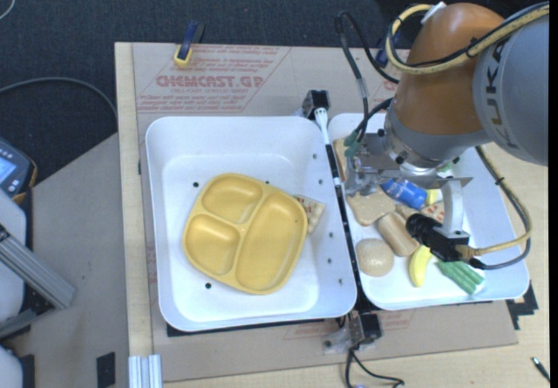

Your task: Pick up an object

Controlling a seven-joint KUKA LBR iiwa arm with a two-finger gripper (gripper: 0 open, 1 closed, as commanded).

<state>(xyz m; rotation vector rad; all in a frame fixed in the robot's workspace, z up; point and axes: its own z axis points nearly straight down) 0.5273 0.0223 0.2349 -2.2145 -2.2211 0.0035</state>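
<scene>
While the grey arm's gripper (366, 170) hangs low at 9 o'clock in the right white bin (510, 212), nothing's picked up yet. Can't tell its state. Small toys, e.g. a yellow plastic banana (420, 266), wait at 6 o'clock.

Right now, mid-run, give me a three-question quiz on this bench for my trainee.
1. True or false: the yellow divided plate lies in the left bin.
2. Which bin is the gripper over: A) left, B) right?
3. Fill in: the yellow banana lies beside a ____ green object.

Key: 1 true. 2 B. 3 ribbed. Whether anything is grasped cannot be told.
</scene>
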